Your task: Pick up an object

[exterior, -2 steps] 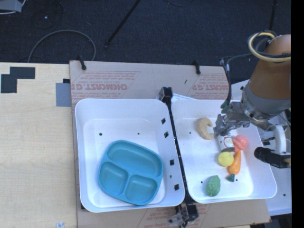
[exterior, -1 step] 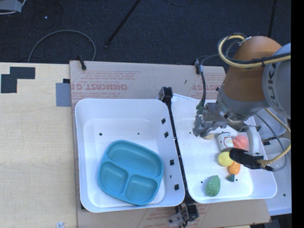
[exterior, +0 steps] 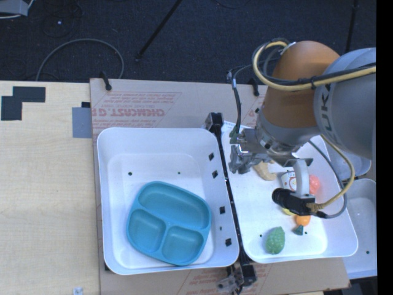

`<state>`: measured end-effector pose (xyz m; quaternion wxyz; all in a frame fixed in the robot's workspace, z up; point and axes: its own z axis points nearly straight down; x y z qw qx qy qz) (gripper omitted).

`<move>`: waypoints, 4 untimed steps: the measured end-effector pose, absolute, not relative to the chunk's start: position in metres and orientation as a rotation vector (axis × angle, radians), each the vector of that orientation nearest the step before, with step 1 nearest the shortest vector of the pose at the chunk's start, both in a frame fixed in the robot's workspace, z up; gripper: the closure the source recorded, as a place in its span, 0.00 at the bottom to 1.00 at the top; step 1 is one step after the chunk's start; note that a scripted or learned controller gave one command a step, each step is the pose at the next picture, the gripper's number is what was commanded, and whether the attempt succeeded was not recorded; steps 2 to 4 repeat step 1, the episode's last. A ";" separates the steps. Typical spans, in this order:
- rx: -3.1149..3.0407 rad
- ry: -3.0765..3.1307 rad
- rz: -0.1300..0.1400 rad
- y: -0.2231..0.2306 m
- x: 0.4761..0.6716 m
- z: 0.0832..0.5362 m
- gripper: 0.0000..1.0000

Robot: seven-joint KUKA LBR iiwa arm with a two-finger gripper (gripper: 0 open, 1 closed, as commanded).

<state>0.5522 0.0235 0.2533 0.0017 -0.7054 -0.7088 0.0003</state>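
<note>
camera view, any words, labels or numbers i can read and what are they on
Red print on the cardboard behind the left bin: seen upside down, too blurred to read surely.
White letters on the arm: cut off by the edge, not readable.
Red print on the front cardboard edge: too small.

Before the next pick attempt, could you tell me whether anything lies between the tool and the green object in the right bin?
Nothing visible does. The green object lies alone near the right bin's front edge, with bare white floor between it and the tool; the other small items sit off to the right.
</note>
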 end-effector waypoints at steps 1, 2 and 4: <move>-2.213 -2.225 0.002 0.071 0.560 0.254 1.00; -2.213 -2.225 0.002 0.071 0.560 0.254 1.00; -2.213 -2.225 0.002 0.071 0.560 0.254 1.00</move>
